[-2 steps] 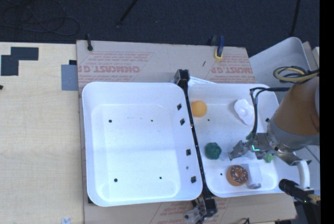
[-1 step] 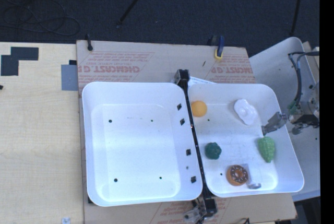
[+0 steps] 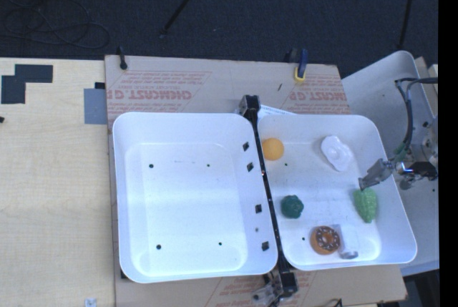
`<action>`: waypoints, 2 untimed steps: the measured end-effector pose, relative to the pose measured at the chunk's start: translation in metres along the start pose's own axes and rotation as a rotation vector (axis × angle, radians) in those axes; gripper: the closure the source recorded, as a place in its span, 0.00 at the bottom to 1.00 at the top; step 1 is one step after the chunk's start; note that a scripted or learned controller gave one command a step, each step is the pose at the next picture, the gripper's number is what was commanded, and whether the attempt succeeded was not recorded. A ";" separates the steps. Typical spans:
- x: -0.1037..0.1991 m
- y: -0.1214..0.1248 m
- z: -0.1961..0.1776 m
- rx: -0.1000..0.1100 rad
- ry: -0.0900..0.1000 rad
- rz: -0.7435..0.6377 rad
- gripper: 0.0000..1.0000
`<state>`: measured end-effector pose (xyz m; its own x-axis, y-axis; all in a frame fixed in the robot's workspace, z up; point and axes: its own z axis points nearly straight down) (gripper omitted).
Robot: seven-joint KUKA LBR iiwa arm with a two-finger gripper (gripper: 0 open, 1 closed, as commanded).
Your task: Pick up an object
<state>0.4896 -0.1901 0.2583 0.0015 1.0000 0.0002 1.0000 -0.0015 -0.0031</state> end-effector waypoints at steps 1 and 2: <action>-0.023 0.014 0.058 0.004 0.002 0.000 0.00; -0.017 0.015 -0.185 -0.020 -0.007 -0.004 0.00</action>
<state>0.5049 -0.2069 0.4435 -0.0020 1.0000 -0.0068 0.9999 0.0022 0.0167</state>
